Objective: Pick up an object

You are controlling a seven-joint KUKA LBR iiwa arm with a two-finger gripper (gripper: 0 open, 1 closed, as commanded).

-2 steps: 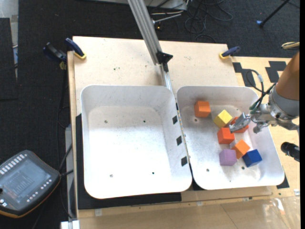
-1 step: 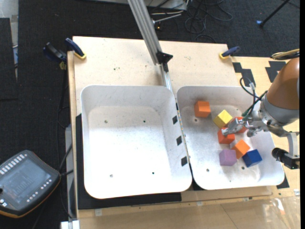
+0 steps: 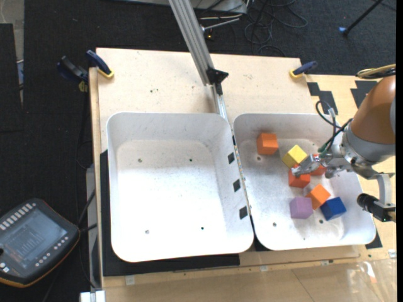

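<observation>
Teach pendant (image 3: 31,241) screen unreadable | fingers (image 3: 308,166) over red cube (image 3: 298,179), spread cannot be told | no legible labels

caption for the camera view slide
Arm's hand over a red block among colored blocks in the right bin.

Orange cube (image 3: 267,143), yellow cube (image 3: 295,155), purple cube (image 3: 301,207), blue cube (image 3: 333,208).

You look down on a pale bench (image 3: 189,80) over dark carpet (image 3: 50,17) strewn with cables (image 3: 277,11).
</observation>
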